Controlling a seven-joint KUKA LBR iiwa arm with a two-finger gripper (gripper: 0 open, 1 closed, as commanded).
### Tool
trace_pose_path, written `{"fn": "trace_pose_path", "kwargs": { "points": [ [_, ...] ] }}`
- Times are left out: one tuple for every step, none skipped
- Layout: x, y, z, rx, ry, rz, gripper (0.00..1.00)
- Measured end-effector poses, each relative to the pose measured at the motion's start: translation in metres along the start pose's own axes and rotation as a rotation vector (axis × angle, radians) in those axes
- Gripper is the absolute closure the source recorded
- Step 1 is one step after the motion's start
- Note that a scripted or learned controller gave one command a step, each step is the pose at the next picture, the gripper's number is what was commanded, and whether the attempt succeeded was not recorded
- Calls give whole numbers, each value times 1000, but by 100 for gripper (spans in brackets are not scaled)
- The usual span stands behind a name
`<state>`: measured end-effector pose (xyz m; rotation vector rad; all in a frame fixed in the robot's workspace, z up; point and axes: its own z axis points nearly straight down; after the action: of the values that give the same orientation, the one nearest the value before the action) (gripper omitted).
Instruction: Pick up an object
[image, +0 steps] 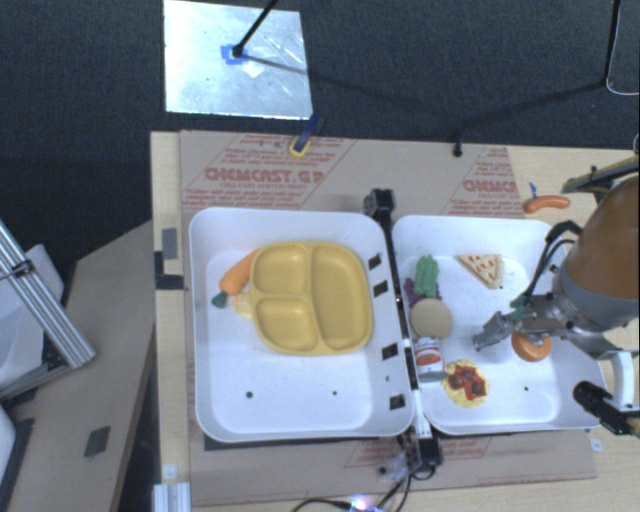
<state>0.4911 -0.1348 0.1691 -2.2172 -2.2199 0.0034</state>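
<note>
My gripper (492, 334) hangs over the right bin (500, 415), reaching in from the right, with grey fingers pointing left toward the bin's middle. An orange round piece (532, 347) lies just right of the fingers, partly under the wrist. A tan round bun (431, 319) sits left of the gripper, with a green vegetable (427, 275) above it. A small pizza-like disc (466, 382) with red topping lies below the gripper. A waffle wedge (483, 268) rests at the bin's upper part. Nothing shows between the fingers.
The left bin (230, 400) holds a yellow divided plate (305, 297) and a carrot (237, 272) at its left. A small can (428, 357) lies by the divider between the bins. A hot dog (546, 204) lies outside on the cardboard, upper right.
</note>
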Motion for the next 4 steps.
{"fn": "trace_pose_path", "kwargs": {
  "points": [
    [-5, -6, 46, -1, 0, 1, 0],
    [-4, -3, 79, -9, 2, 0, 0],
    [-9, 0, 68, -26, -14, 3, 100],
    [-20, -1, 16, -10, -3, 1, 100]
  ]
}}
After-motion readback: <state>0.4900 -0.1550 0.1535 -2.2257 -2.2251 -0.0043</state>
